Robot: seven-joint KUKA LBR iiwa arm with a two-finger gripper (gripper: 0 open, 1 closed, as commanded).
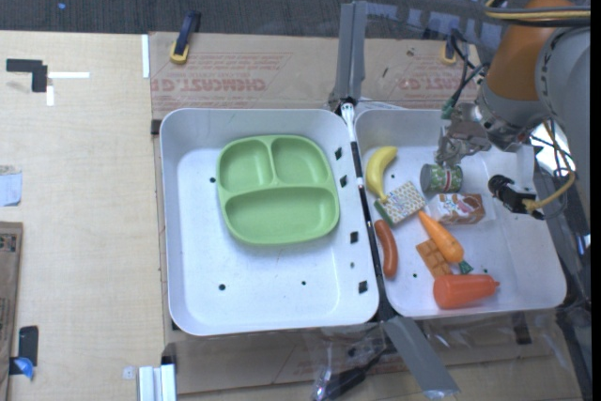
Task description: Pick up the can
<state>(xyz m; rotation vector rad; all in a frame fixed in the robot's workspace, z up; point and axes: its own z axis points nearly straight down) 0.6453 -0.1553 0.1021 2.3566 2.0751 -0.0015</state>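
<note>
I have the tool [454, 151] down in the right bin [535, 291], sitting right over the can [441, 177], which lies on its side near the bin's back middle, green-and-silver, just right of the banana [380, 168] and touching or nearly touching the checkered packet [405, 201] at its lower left. How wide the tool stands I cannot tell; the wrist and cabling block the tips from this angle, so I won't call a grip. The step in hand looks like the approach or the closing on the can, not the lift: the can appears to rest on the bin floor. Clutter is tight here: a brown snack bag [462, 208] just right of and below the can, an orange carrot [441, 236] below that, a red sausage [386, 248] by the divider, a red-orange pepper-like piece [464, 289] at the front. Next move, as I judge it, needs a firm close across the can's round body, then a straight lift, without dragging the packet or bag along. A can lying sideways may roll out of the pinch. The left bin [188, 286] holds a green divided plate [278, 189], not involved. Both bins sit on the counter [75, 202].
</note>
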